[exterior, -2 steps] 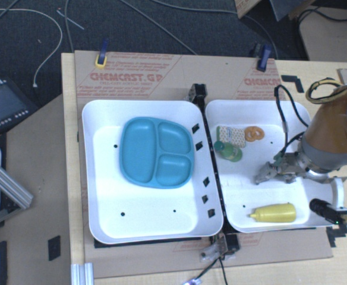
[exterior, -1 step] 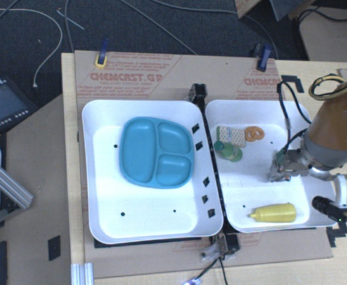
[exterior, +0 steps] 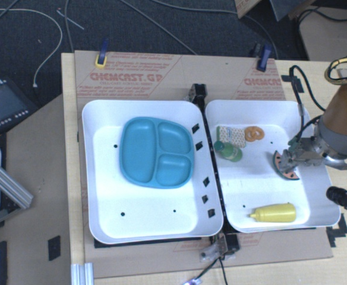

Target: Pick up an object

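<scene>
The gripper sits low in the right bin over a small reddish object, apparently to grab it; its grip state I cannot tell

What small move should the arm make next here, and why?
Probably a short, straight descent. The pincer sits in the right bin, right over a small reddish, round-edged object near the bin's right side, and nothing shows between its fingers. The yellow bottle and the green item lie well apart, so the reddish piece looks like the nearest target.
</scene>
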{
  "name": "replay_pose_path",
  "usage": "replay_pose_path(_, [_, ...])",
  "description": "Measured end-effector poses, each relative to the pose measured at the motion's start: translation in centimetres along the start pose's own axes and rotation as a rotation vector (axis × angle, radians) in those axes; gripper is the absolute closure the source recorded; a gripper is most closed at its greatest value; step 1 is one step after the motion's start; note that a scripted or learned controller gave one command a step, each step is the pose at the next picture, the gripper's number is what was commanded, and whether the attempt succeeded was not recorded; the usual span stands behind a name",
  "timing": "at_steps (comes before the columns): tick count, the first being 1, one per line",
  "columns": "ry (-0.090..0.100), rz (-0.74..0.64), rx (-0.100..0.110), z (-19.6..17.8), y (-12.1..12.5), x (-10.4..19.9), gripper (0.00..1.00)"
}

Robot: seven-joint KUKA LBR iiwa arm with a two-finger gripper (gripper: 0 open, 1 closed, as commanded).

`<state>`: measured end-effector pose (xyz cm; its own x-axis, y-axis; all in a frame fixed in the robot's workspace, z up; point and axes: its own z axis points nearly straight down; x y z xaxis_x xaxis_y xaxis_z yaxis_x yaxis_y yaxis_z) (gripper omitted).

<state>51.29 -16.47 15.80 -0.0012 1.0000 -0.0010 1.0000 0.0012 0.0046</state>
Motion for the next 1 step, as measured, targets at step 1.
replay_pose_path(1, [0.0,0.0,-0.002,-5.64,-0.71,0.47,1.0])
